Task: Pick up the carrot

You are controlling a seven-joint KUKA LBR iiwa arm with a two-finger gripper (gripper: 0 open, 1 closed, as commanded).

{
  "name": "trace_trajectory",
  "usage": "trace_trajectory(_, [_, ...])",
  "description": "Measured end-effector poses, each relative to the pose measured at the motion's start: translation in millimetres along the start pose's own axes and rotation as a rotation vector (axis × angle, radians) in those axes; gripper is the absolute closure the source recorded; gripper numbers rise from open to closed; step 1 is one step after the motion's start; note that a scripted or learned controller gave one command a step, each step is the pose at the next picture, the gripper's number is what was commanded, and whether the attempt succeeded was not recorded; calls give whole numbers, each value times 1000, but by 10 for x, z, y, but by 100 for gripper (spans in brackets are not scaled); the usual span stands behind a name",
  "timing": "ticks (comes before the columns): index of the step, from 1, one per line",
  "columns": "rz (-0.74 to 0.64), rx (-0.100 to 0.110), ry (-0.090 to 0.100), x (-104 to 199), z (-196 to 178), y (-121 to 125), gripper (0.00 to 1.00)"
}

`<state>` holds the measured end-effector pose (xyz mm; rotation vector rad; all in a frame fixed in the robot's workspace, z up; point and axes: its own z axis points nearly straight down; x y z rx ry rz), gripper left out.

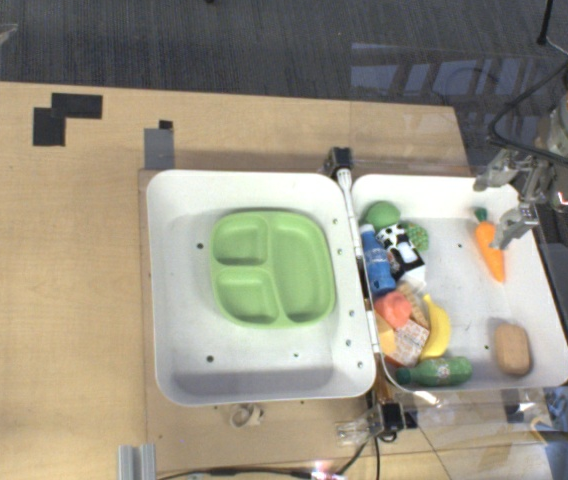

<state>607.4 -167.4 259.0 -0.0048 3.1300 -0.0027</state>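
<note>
Two white bins are sitting side by side on the bench; the left bin [164, 298] is holding a green divided plate [269, 268], and the right bin [554, 363] is holding the toys. Most of them are lying heaped against that bin's left wall: a green ball [381, 214], a blue bottle [374, 260], a banana [436, 328], a cucumber [434, 371]; this crowding is leaving the right side fairly open, which should be making the carrot easier to reach. The carrot [490, 249] is lying alone near the bin's upper right, its point facing down the view and its green top up; a brown potato [511, 348] is resting well apart below it. The arm is reaching in from the right, its wrist hanging over the bin's upper right corner; the gripper [517, 218] is hovering just beside the carrot's top. Whether its jaws are apart or together I cannot tell, since the metal parts are blurring together; nothing is showing between them.
</note>
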Motion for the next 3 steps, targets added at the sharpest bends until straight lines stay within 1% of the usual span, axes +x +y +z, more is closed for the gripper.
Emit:
trace_trajectory(1, [32, -1, 3, -555, 463, -379, 0])
trace_trajectory(2, [394, 2, 0, -475, 1599, -383, 0])
trace_trajectory(3, [387, 3, -15, -520, 1454, -371, 100])
